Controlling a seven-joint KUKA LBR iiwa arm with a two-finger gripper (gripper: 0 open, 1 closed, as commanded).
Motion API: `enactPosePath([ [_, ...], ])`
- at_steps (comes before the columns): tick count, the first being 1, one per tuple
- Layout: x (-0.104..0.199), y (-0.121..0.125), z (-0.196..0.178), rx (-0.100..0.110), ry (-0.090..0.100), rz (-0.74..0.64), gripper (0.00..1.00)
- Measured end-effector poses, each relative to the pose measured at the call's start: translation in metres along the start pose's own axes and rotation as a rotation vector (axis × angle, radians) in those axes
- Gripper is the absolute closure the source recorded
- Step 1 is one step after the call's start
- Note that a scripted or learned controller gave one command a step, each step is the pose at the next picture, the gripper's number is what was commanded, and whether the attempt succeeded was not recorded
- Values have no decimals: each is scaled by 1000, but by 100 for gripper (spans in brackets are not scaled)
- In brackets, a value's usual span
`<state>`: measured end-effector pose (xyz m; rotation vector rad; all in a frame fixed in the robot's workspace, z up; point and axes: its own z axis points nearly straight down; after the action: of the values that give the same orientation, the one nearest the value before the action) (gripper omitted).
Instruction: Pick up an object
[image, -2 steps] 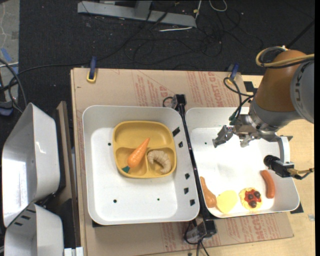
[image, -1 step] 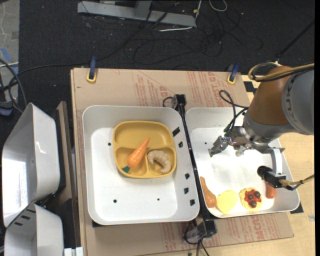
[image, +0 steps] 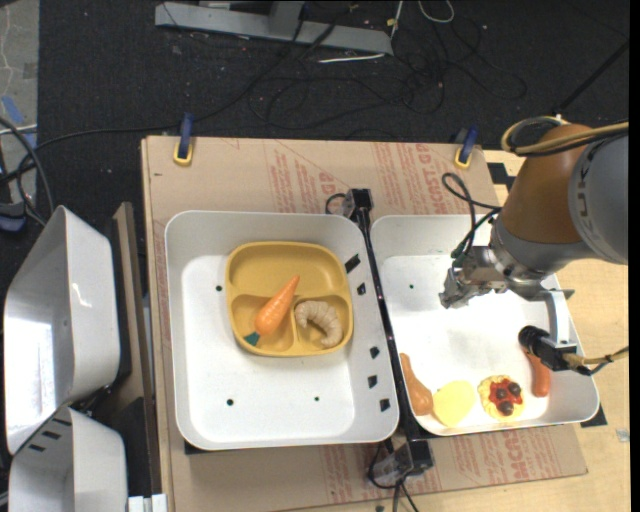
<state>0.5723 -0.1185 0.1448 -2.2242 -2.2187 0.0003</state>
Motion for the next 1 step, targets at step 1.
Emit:
enactPosePath([
  [1,4,-7,-48,-4,-1,-4,100],
])
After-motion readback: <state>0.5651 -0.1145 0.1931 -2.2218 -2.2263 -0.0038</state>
